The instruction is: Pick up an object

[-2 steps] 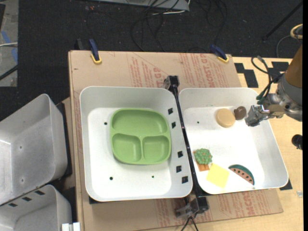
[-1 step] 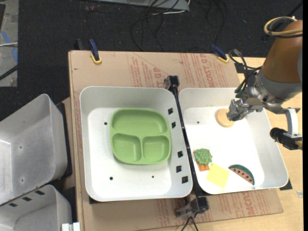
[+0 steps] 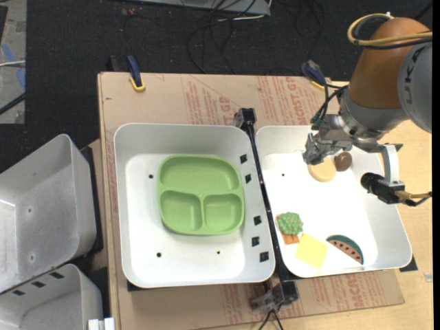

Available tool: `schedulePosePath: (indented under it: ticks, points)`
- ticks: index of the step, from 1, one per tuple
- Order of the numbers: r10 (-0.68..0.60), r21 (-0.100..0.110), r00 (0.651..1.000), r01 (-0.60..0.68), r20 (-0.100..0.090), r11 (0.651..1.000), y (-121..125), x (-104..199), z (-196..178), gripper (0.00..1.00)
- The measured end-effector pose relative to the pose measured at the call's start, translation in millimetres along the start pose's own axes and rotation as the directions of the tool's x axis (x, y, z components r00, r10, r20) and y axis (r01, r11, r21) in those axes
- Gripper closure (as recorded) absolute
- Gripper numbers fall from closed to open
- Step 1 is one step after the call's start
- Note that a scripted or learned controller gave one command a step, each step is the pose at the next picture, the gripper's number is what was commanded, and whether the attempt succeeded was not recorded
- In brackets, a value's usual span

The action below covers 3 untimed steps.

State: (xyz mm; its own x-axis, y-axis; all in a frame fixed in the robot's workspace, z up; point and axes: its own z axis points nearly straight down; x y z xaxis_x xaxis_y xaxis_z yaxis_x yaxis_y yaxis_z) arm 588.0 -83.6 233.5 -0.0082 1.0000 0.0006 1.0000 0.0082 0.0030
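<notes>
**A:** Camera view, from above the bench: which step of the pick does this plate show?

**B:** The approach, by the look of it. The gripper (image 3: 320, 153) hangs low over the far part of the right bin (image 3: 385, 215), directly above a pale round object (image 3: 322, 172), with a small brown object (image 3: 342, 161) just beside it. The pale piece seems the likeliest target, though nothing is lifted yet.

**A:** And the state of the gripper itself?

**B:** It cannot be told. The gripper's dark body and the wrist above it mask the tips, so whether it is released or clenched stays unresolved, and nothing can be seen gripped in it. It may touch the pale object's upper edge or merely overlap it in this slanted view.

**A:** What else lies in that bin?

**B:** Toward the near side, well apart from the gripper: a green broccoli-like toy (image 3: 289, 223), a yellow square (image 3: 312, 251) just beside it, and a watermelon slice (image 3: 344, 249). The left bin (image 3: 130, 198) bears a green divided plate (image 3: 201, 194).

**A:** What does the next move call for?

**B:** Probably a closure centred on the pale object, without nudging the brown one, then a straight lift clear of the bin's wall.
</notes>
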Motion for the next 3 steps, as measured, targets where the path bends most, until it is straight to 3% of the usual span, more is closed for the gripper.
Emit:
schedulePosePath:
  ticks: [2, 3]
  points:
    - [-0.001, 0.002, 1.000, 0.001, -0.001, 1.000, 12, 106, 1, 1.00]
    - [0.000, 0.001, 1.000, 0.000, -0.001, 1.000, 33, 164, 8, 1.00]
